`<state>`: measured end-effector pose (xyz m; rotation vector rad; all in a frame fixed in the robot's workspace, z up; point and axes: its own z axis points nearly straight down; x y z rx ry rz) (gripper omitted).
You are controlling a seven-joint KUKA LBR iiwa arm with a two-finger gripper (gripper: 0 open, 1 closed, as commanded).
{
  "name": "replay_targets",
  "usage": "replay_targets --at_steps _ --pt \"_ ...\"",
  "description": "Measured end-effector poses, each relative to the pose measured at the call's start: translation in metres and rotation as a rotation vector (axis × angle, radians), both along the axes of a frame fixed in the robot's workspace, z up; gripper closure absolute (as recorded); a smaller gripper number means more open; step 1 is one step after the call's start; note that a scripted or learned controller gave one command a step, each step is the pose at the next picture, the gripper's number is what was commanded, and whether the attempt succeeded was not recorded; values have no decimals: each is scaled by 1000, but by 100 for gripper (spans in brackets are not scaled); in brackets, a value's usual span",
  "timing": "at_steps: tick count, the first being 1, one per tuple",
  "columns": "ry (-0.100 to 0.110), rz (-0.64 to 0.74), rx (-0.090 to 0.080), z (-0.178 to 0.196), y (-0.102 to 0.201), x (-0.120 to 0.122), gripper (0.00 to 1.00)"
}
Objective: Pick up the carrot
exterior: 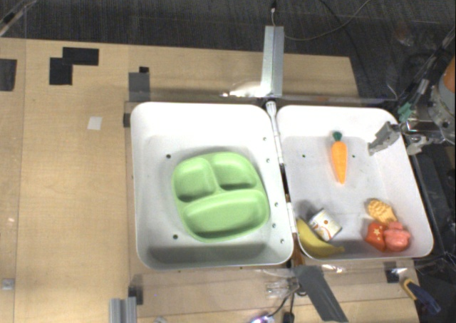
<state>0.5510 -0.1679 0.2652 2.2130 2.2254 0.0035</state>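
the carrot (pixel 340 160) lies in the right-hand bin (pixel 313 118), orange with a small green top at its far end, its length running roughly toward and away from the camera. it sits to the left of the pincer (pixel 383 137), near but clearly apart from it, with bare white bin floor between the two.

the pincer hangs over the bin's upper right part, close to the right wall, its grey tip pointing down and left toward the carrot's side. whether it is open or closed cannot be told from this slant. nothing is seen between its tips, and it touches neither the carrot nor any other item.

well below the pincer, in the bin's near right corner, rest a red tomato-like toy (pixel 387 235) and a small yellow waffle-patterned piece (pixel 380 209) just behind it. down and left of the pincer, by the bin's near left corner, a banana (pixel 315 242) lies with a small can (pixel 325 224) touching it.

far left of the pincer, the other bin (pixel 153 172) holds a green divided plate (pixel 220 195).
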Motion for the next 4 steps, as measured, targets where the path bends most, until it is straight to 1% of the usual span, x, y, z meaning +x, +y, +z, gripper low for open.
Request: replay_targets --at_steps 1,2,3,4 --pt "-1 328 -1 -91 2 42 0" --pt "-10 330 -5 -176 26 63 0" --pt "-17 332 -4 -163 28 66 100" --pt "-5 219 -1 -75 69 77 100"
